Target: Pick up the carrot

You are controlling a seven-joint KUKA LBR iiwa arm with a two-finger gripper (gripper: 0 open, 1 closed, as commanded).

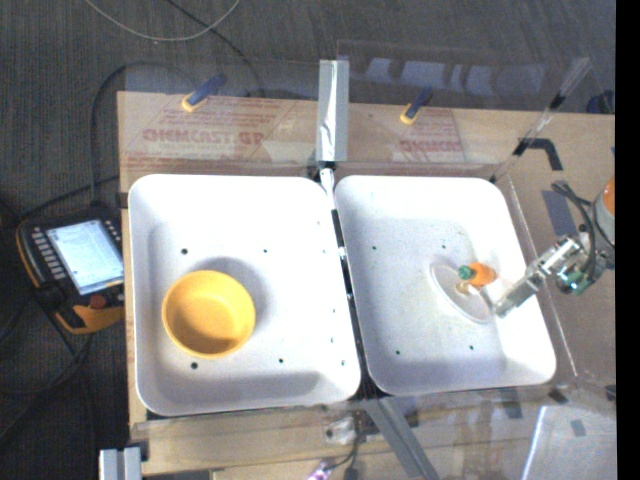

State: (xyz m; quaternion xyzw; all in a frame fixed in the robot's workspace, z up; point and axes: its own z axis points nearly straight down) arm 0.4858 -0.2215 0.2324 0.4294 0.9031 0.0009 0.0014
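Two shallow white bins lie side by side on a desk (300, 133) topped with brown board and set on dark grey carpet. A pale upright strip (332, 108) stands at the desk's far edge above the seam between the bins, with a blue-and-yellow clip (203, 91) to its left and another (416, 106) to its right. A control pendant (75, 258) with a lit screen lies on the floor off the desk's left edge; thin cables loop across the carpet beyond the far edge.

The left bin (180, 198) holds a yellow bowl (209, 312) near its front left corner. In the right bin (400, 218) the carrot (477, 274), orange with a green tip, lies toward the right wall on a clear, hard-to-read dish (462, 290).

The pincer (508, 300) reaches over the right bin's right wall, its tip just beside the carrot. Whether it is spread or pressed together cannot be told at this size. The arm is cut off at the right margin.
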